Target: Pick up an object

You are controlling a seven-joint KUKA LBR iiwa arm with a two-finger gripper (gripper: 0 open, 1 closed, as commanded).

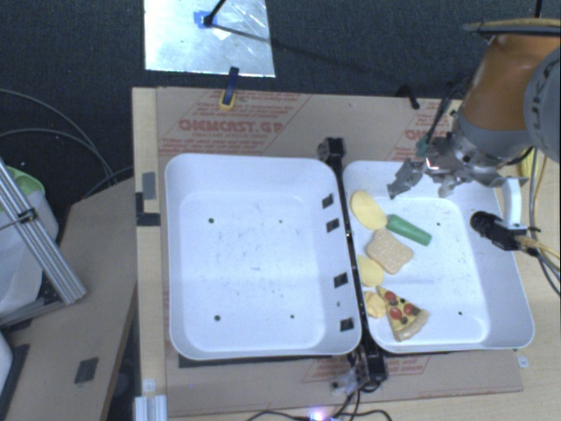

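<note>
1. Left shallow white plastic bin point(254, 257).
2. Right white bin point(473, 274) holds, along its left side, a yellow oval chip point(368, 210), green cylinder point(408, 229), tan cracker point(388, 251) and pizza slice point(404, 315).
3. Grey two-finger gripper point(427, 182) hangs above that bin's far edge, jaws spread, gripping nothing.

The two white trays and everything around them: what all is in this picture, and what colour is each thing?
white bins: 2, white, side by side on the bench; left bin, right bin
yellow oval piece: 1, yellow, right bin, upper left
green stick: 1, green, right bin, beside the yellow oval
cracker: 1, tan, right bin, below the green stick
small yellow pieces: 2 or so, yellow, right bin, by its left wall
pizza slice: 1, tan with red spots, right bin, lower left
silver sheet: 1, silvery, on dark floor beyond the bench
arm: 1, grey with orange band, from the right
pincer: 1, grey, over the right bin's far edge
</note>
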